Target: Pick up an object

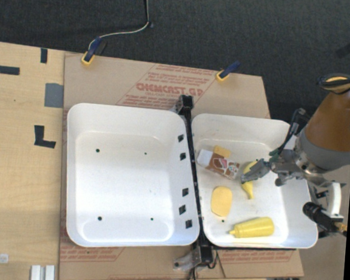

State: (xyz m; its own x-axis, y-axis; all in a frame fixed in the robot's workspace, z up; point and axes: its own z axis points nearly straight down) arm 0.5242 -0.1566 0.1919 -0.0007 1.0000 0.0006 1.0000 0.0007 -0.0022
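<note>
Nearest the camera in the right-hand shallow white bin (288, 238) lies a yellow plastic squeeze bottle (254, 227) on its side, with a flat, pale yellow rounded piece (221, 201) just beyond it toward the divider. Farther in, the two-finger gripper (254, 171) at the end of the grey and orange arm (327, 134) is low over the bin, closed around a small yellow banana-shaped toy (249, 180) whose tip pokes out below the fingers. Just left of it rests a small brown-and-white packet (220, 164) with a yellow block (222, 151) touching its far edge, while the left-hand white bin (123, 180) sits alongside on the printed cardboard sheet (167, 87).

Open floor across left bin (123, 180)
</note>
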